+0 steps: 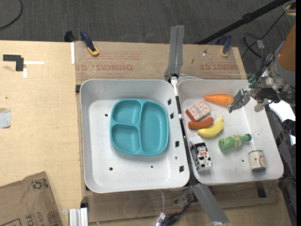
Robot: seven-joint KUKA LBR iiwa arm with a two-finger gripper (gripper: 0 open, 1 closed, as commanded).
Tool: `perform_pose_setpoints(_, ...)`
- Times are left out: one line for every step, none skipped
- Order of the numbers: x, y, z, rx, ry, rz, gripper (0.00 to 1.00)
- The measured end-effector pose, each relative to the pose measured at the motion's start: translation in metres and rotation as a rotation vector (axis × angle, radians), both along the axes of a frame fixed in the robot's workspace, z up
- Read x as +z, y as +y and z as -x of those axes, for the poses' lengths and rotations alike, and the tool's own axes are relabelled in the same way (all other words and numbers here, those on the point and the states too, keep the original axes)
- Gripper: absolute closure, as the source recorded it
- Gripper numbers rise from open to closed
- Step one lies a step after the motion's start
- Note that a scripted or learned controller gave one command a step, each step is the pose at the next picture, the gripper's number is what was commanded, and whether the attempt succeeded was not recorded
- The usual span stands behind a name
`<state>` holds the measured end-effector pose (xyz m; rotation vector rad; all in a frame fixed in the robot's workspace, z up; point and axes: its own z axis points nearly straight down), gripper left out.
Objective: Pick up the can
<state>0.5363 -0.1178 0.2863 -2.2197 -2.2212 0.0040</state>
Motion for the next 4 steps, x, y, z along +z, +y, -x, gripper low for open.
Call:
perform_pose_setpoints(-0.083, -0.019, 0.054, -0.009, 0.000, -0.001, 0.00)
perform_pose_setpoints(-0.195, -0.049, 0.059, 0.113, -0.002, -0.002, 0.00)
perform_pose_setpoints(-0.108, -0.105, 0.056, 0.107, -0.002, 0.000, 0.00)
perform_pose_setpoints(-0.195, -0.100, 0.057, 0.102, -0.004, -0.006, 0.00)
